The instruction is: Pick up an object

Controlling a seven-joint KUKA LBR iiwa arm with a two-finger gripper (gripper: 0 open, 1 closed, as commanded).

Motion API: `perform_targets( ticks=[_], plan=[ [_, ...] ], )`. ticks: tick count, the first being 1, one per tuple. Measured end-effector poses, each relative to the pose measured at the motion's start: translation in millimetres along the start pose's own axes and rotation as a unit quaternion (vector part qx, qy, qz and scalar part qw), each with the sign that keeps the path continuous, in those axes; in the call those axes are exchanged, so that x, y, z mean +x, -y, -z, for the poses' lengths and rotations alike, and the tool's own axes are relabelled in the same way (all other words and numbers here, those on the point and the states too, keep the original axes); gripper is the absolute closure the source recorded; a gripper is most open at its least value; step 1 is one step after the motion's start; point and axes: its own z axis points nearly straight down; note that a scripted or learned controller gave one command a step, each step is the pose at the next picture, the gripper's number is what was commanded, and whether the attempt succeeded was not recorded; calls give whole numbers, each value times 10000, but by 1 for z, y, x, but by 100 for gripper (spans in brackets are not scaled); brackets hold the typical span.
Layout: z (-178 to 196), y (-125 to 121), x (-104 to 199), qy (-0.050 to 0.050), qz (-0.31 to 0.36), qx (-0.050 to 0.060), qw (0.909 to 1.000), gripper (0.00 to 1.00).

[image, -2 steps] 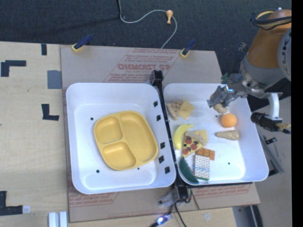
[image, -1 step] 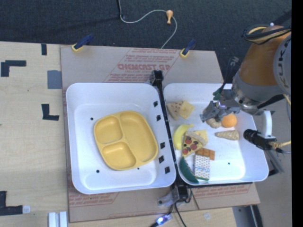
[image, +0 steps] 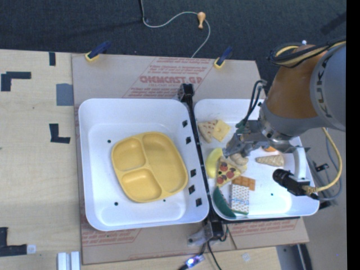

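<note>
I see the arm [image: 298, 89] reaching in from the tabletop's right edge, its orange band over the right bin [image: 292, 207]. The gripper [image: 233, 151] sits low inside that bin, toward its left-middle, over a cluster of toy food. Whether it is released or clenched I cannot tell from this angle; nothing is visibly caught in it. Just below the gripper lies a small tan piece [image: 239, 161], touching or nearly touching the tool; I cannot say which. Left of it a banana [image: 212, 162] lies along the bin's left wall. A pizza slice [image: 225, 173] with red dots rests just beside the banana, and an orange cracker [image: 244, 181] sits next to that. Toward the bin's near edge lie a checkered packet [image: 239, 198] and a green curved piece [image: 222, 206] against the near-left corner. Toward the far-left corner of the bin sit a cheese wedge [image: 208, 130] and a yellow block [image: 221, 130], touching each other. A pale cone [image: 271, 161] lies toward the bin's right side, with an orange bit [image: 271, 148] showing just behind it under the arm. The left bin [image: 95, 122] holds a yellow tray [image: 149, 166] with three compartments, near its middle. Cardboard [image: 163, 77] lies under both bins on the tabletop [image: 34, 167].
</note>
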Motion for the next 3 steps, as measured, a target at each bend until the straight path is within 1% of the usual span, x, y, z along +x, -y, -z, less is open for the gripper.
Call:
perform_targets(
  ticks=[1, 2, 3],
  plan=[
    [6, -5, 5, 5, -8, -18, 10000, 100],
    [18, 9, -4, 3, -17, -16, 10000, 100],
    [15, -6, 0, 4, -7, -19, 10000, 100]
  ],
)
